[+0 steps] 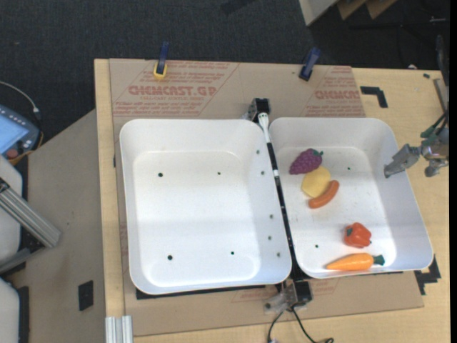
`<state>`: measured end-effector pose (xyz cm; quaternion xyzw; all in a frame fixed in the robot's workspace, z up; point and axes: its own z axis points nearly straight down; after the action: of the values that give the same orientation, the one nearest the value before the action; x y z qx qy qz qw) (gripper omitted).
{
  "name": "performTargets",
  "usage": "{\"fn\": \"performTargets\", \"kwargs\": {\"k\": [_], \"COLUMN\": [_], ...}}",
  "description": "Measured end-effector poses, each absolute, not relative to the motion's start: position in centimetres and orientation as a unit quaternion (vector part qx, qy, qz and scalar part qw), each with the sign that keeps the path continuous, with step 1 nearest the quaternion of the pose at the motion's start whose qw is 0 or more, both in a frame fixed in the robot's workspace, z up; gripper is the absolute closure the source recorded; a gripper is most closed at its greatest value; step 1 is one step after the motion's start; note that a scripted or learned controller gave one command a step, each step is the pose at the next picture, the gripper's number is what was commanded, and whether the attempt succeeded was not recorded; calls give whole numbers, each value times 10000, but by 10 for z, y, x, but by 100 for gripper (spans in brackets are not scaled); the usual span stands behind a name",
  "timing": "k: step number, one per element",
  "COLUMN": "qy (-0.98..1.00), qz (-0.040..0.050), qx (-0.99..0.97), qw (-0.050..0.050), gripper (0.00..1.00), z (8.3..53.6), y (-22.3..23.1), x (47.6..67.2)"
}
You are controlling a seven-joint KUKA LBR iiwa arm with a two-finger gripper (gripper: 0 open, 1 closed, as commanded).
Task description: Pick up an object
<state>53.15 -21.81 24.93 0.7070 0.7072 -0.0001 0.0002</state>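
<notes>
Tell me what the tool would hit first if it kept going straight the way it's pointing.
Probably the right white bin's rim, right by the grey two-finger tool. It points left; beyond lie bare floor, then the yellow lemon-like toy and purple grape bunch. Height is unclear.

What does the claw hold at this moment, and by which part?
Nothing. The claw is at the right rim of the right bin, apart from the toy foods, with nothing between its fingers.

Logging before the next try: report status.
Gripper at right bin's right rim, nothing between fingers. Grapes, lemon, sausage, pepper, carrot all lying in bin. Path clear.
</notes>
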Motion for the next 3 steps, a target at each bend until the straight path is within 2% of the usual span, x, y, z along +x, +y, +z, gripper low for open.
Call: {"fn": "performTargets", "kwargs": {"k": [1,2,3], "qy": [7091,7086,7099], "qz": [4,-14,11], "qx": [7052,7056,7043], "qw": [8,-47,-24], "gripper": [0,0,0], "z": [176,90,99], "y": [-222,-179,-94], "x": [659,665,667]}}
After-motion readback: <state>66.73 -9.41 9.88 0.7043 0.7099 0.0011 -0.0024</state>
